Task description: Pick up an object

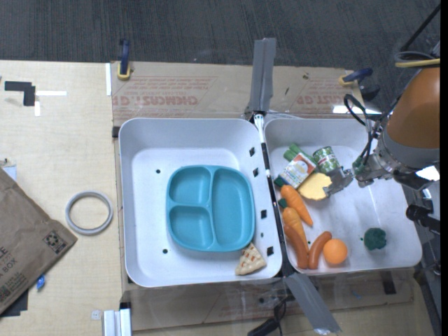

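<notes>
One fixed camera hangs above the bench (56,152) and looks down at a slant, its far side toward the dark floor at the top. It sits far enough back to take in both white bins whole (left bin (133,208), right bin (392,257)), side by side across the middle, with the arm (420,110) entering from the right.
</notes>
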`<control>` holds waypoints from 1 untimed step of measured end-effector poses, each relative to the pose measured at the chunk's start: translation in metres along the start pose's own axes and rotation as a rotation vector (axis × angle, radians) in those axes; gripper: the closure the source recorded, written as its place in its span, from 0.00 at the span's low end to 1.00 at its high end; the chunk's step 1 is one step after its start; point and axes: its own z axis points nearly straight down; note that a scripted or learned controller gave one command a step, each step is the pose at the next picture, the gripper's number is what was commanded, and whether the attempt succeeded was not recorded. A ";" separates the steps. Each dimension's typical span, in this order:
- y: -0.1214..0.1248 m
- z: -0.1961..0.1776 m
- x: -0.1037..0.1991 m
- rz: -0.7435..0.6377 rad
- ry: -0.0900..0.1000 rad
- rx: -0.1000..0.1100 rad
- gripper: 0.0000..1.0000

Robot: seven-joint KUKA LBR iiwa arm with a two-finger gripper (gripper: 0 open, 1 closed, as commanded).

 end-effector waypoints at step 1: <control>0.040 0.057 0.025 0.191 0.000 0.000 0.00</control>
